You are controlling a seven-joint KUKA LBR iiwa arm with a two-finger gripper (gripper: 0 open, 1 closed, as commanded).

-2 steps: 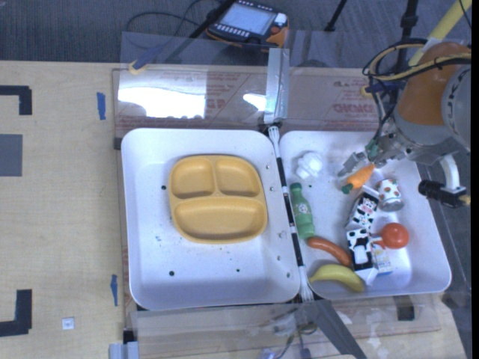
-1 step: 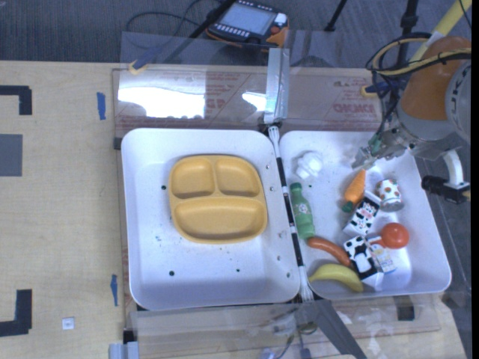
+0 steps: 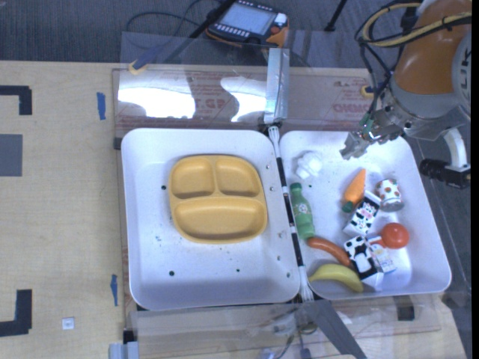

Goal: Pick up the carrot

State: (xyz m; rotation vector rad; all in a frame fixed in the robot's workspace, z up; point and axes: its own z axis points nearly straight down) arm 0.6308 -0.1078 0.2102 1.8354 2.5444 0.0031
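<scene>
- The right bin (image 3: 430, 223) holds the toys; the left bin (image 3: 142, 223) lies touching its left side.
- A yellow divided plate (image 3: 218, 198) sits in the left bin, well apart from the right bin.
- The gripper (image 3: 358, 145) hangs over the right bin's far end, with nothing in it; whether the fingers are spread or pressed together is not clear.
- The carrot (image 3: 355, 187) lies tilted near the right bin's middle, just below the gripper and apart from it.

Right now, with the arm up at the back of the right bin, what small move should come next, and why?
Probably a short shift toward the bin's front, then down. The end effector hangs above the back of the right bin, and the carrot lies just in front of it, tilted, beside the cow-patterned block. It holds nothing yet, so it should line up over the carrot first.
</scene>
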